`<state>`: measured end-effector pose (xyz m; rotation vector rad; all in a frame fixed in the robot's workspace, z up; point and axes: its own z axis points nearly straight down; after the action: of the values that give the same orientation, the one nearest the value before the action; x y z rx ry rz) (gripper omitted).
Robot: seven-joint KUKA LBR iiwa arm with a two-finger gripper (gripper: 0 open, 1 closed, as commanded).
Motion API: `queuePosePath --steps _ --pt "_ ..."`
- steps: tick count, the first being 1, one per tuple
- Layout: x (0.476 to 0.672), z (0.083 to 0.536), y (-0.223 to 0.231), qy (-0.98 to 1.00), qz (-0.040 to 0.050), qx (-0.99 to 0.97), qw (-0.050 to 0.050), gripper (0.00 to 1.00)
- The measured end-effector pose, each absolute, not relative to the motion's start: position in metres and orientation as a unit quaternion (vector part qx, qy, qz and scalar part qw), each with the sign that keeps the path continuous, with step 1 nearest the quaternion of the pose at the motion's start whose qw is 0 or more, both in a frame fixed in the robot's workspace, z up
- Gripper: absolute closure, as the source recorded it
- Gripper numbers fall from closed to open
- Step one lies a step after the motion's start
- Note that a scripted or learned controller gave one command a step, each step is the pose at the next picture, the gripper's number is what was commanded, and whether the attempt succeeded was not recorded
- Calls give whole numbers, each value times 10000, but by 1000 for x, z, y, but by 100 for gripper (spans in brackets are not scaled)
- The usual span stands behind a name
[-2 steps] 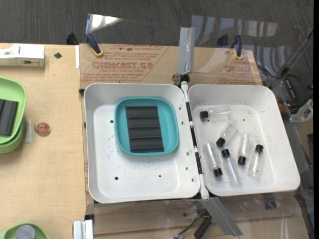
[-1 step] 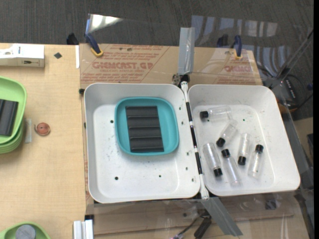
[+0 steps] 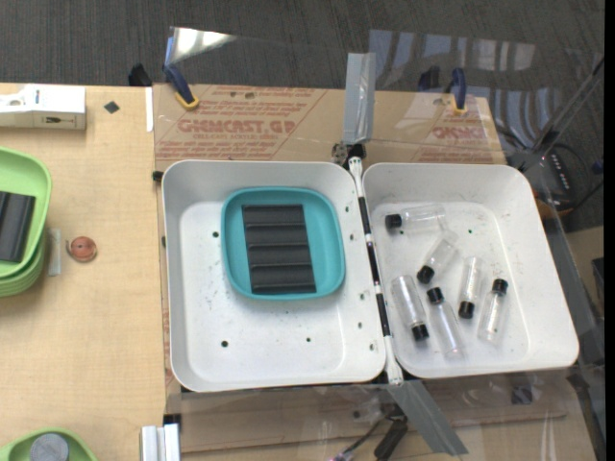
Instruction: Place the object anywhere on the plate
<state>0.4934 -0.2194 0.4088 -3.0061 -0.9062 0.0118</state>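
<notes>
My jaws are out of the frame just now, so I cannot tell whether they stand open or closed. What I have to fetch lies in the right bin (image 3: 538,248): six small clear vials with black caps, scattered on its white floor. One lies alone near the top (image 3: 415,220), well apart from the cluster below. In that cluster, two (image 3: 411,310) and (image 3: 444,323) lie close alongside each other, and one (image 3: 494,308) sits off to the right.

I judge these light, stiff and smooth (clear plastic or glass, I can't say which), so they will likely roll or squirt out from under a careless pinch. I would take one across its barrel, at the middle, jaws crosswise to its length. The lone top vial looks the easiest, having room on both sides.

The teal plate (image 3: 331,243) rests in the left bin (image 3: 192,334), holding a dark ribbed insert (image 3: 279,248); anywhere on it will serve.
</notes>
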Motion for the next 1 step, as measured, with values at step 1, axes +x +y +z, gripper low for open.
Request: queuePosePath --steps 1 --pt "481 350 -222 -2528 31 -9675 6 0"
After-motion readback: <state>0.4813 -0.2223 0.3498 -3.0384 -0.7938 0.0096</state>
